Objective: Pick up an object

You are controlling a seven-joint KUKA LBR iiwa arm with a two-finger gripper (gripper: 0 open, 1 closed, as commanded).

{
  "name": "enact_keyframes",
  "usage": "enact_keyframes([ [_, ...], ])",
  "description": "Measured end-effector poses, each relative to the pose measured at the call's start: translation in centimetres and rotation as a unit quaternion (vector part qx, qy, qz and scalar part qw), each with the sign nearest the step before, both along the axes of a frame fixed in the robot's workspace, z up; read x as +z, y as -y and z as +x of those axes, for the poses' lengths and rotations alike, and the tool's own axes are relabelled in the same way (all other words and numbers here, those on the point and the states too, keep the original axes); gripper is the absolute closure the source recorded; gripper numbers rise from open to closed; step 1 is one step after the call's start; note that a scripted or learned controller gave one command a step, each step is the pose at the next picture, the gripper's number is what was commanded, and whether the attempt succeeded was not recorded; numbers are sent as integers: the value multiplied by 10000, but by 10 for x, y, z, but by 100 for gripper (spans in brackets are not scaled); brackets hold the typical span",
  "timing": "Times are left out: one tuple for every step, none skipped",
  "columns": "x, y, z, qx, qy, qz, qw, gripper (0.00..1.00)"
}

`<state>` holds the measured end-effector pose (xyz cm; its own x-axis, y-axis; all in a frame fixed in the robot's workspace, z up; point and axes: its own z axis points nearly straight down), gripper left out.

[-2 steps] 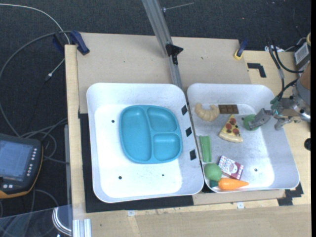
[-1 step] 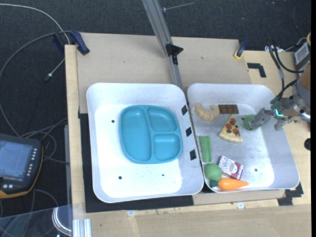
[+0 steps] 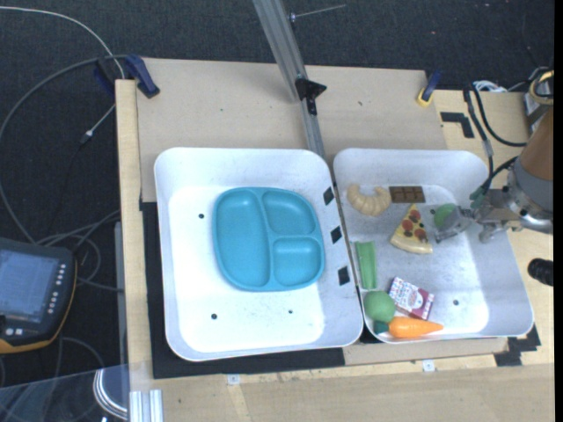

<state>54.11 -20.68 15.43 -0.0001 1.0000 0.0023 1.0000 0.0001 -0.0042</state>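
Toy foods, the pickable objects, all lie in the right bin [image 3: 493, 262]. Camera view: a croissant [image 3: 369, 200] sits near the bin's upper left, with a brown chocolate bar [image 3: 407, 194] just beside it to the right. A pizza slice [image 3: 413, 232] lies below the bar, near the bin's centre. A green stick [image 3: 366, 265] lies along the left wall. In the lower left corner, a green round fruit [image 3: 380, 306], a red-and-white packet [image 3: 411, 298] and a carrot [image 3: 414, 328] are grouped close together, the carrot against the lower rim.

The arm enters from the right edge, and its pincer [image 3: 449, 221] is low over the right bin, just right of the pizza slice. A small green item [image 3: 444, 213] shows at the pincer's tip; whether the pincer is released or clenched on it cannot be told.

The left bin [image 3: 176, 236] holds a blue divided tray [image 3: 267, 238], lying flat at its centre. Both bins rest side by side on the tabletop [image 3: 220, 104].
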Motion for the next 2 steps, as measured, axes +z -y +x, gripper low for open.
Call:
enact_keyframes([
  [-49, -10, -5, 3, -11, 7, 10000, 0],
  [-63, -10, -5, 3, -2, 2, 10000, 0],
])
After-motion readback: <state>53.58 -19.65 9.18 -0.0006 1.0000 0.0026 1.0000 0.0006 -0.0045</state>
